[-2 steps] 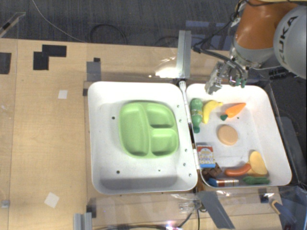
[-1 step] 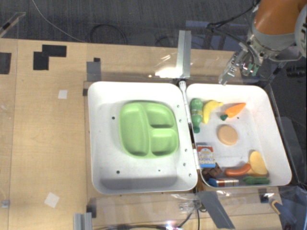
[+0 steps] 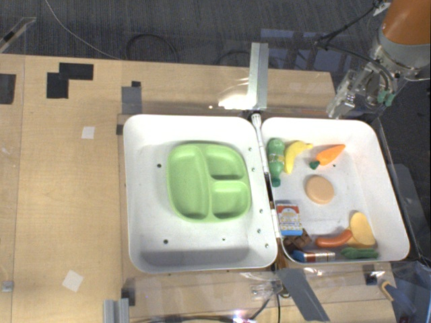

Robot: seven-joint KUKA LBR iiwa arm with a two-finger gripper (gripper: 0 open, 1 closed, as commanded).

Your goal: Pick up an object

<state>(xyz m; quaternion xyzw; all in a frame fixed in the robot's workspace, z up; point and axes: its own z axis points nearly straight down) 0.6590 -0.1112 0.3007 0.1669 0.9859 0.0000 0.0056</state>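
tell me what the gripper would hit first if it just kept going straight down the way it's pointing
Hedged, since depth is hard to judge here: the gripper hangs above the far rim of the right bin, so it would likely meet that rim or the bin floor just inside it. The toy carrot lies nearer the camera, out of that line.

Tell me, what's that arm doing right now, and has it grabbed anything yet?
Gripper above right bin's far rim, holding nothing visible. Toy carrot, banana, round cookie lying untouched in bin. Nothing in the way.
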